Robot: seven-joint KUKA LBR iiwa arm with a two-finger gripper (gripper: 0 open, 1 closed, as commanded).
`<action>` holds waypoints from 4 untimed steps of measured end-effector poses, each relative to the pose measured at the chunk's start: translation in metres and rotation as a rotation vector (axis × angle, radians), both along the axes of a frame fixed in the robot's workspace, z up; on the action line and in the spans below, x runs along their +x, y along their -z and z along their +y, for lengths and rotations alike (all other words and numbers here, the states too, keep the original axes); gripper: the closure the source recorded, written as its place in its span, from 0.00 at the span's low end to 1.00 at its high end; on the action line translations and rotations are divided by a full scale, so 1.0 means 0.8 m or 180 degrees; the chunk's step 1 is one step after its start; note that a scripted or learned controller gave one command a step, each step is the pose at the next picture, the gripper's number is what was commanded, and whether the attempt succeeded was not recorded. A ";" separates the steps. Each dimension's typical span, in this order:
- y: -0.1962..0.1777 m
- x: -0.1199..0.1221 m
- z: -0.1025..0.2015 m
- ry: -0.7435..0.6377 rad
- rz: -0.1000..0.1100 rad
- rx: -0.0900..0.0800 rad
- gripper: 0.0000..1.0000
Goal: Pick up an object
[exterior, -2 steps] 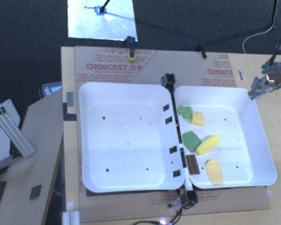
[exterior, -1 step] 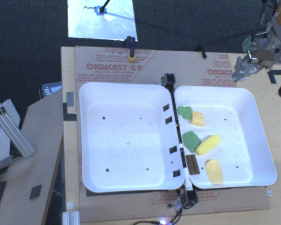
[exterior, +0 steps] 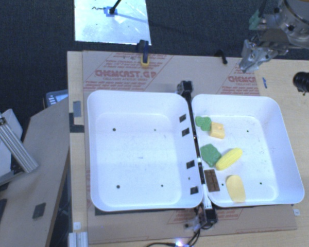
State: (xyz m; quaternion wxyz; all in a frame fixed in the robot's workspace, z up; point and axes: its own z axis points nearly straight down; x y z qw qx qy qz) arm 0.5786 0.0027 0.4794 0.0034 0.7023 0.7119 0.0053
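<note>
1. The gripper [exterior: 249, 62] hangs high up, past the far edge of the right bin [exterior: 278, 118], well apart from all the toys. I cannot tell if it is open or closed, because it looks small and blurry from here
2. All the things to pick lie in the right bin, close to its left wall. The left bin [exterior: 139, 153] is next to it
3. What could go wrong: the toys sit close together. The yellow corn [exterior: 229, 159] touches the green block [exterior: 210, 154], so the gripper could bump one while going for the other and push both away
4. They are also near the wall between the bins, so the gripper might hit that wall on its way down
5. The corn is long, round and smooth, so it may roll or slip out
6. The other toys: a small green piece [exterior: 203, 122] just beside a yellow cube [exterior: 217, 130], a pale yellow oval [exterior: 236, 188] lying alone, and a flat brown piece [exterior: 211, 180] by the wall
</note>
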 end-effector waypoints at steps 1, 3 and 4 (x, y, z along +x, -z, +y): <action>-0.042 -0.038 0.030 0.0019 0.0018 -0.0004 1.00; 0.065 -0.053 0.182 0.0006 0.0015 0.0004 1.00; -0.014 -0.047 0.247 0.0014 0.0011 0.0006 1.00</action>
